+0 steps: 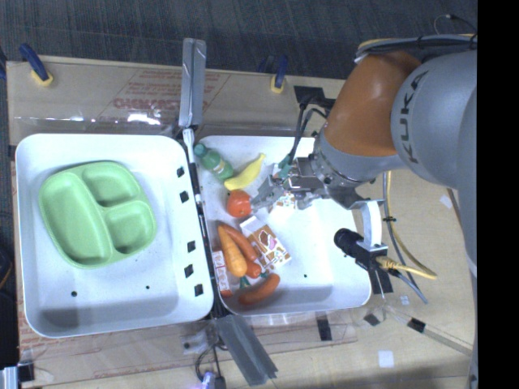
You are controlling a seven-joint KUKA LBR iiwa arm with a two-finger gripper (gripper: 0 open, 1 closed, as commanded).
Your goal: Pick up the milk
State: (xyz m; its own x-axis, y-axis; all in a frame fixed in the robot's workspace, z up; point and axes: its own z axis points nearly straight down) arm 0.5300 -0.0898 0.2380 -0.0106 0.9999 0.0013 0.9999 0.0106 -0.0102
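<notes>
- The grey arm with the orange band reaches in from the upper right of the frame, and its metal two-finger hand hangs over the upper middle of the right shallow white bin.
- How far the hand is open cannot be told from this slant, and nothing can be made out in its grasp.
- The small brown-and-white milk carton lies flat on the floor of the right bin, below the hand and apart from it, near the centre of the frame.
- Just left of the carton lie two orange carrots, with a red sausage-shaped piece below them.
- A red tomato, a yellow banana and a green bottle sit in the bin's upper left part.
- The left white bin holds a pale green three-section plate.
</notes>
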